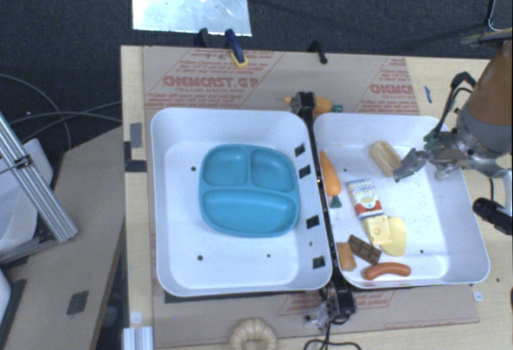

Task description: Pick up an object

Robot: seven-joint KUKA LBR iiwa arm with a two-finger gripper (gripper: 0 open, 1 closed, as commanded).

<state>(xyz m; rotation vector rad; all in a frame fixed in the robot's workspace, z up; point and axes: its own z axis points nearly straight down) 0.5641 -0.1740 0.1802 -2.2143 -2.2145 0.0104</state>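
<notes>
From my console I see 2 shallow white bins side by side on the bench. The left white bin (172, 180) carries a blue plastic plate with 3 compartments (248, 190). The right white bin (457, 220) holds the toy food: a tan bread-roll-shaped block (385, 156) near the back, an orange carrot (329, 175) lying along the left wall, a small red-and-white carton (365, 198) in the middle, a pale yellow cheese-like wedge (390, 234) just in front of the carton, a dark brown chocolate-like piece (364, 249), an orange-brown oblong piece (345, 256) beside it, and a reddish sausage (388, 270) at the front edge.

The grey arm with its orange band (490, 96) comes in from the right. Its gripper (425, 162) hovers over the back of the right bin, just right of the bread roll. The fingers (407, 165) stand apart, and I see nothing between them. Whether a fingertip touches the roll, I cannot tell.
</notes>
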